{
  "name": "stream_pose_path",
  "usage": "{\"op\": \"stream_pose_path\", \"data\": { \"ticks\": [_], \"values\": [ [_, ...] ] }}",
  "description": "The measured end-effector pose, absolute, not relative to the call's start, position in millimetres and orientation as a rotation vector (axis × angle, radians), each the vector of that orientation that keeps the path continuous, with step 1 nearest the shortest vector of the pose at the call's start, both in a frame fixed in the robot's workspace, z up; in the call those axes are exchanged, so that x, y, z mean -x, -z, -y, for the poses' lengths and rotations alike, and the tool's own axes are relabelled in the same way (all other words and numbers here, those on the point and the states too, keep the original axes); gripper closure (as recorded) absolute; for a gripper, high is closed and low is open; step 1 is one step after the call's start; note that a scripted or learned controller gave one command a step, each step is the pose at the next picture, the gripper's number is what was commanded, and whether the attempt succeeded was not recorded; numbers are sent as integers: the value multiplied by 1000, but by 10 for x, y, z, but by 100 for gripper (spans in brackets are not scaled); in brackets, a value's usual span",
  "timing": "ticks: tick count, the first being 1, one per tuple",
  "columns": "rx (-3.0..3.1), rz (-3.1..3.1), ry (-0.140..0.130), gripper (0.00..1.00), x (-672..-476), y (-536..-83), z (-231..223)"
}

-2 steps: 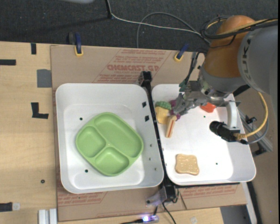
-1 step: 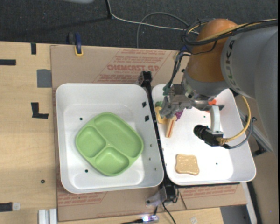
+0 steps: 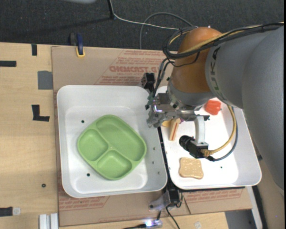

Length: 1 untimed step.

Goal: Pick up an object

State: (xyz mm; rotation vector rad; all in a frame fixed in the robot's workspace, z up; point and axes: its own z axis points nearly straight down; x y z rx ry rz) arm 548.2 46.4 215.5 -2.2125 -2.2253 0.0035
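Two shallow white bins sit side by side on the desk (image 3: 19, 128), over a sheet of brown cardboard (image 3: 124, 68). The left bin (image 3: 66, 104) holds a green divided plate (image 3: 111, 147), lying flat near its centre with three compartments facing up. The right bin (image 3: 243, 168) carries several small things: a tan toast-shaped piece (image 3: 190, 168) at about 6 o'clock from the arm's wrist, a slim orange-and-cream stick (image 3: 172, 129) lying close to the wall shared by the bins, and a red-orange object (image 3: 212, 107) at about 3 o'clock from the stick, partly covered by the arm.

The grey arm (image 3: 248, 70), with its orange band (image 3: 195, 61), reaches in from 3 o'clock and hangs over the upper part of the right bin. The jaws (image 3: 168, 120) point downward just above the upper end of the stick; whether they are spread or closed cannot be told, since the wrist hides them, and nothing is seen clamped between them. A black cable fitting (image 3: 193, 146) hangs between the stick and the toast piece
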Motion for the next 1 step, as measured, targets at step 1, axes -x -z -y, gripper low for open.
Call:
{"op": "stream_pose_path", "data": {
  "ticks": [1],
  "values": [
    [2210,2228,-2,100,-5268,-2226,-1021]
  ]
}}
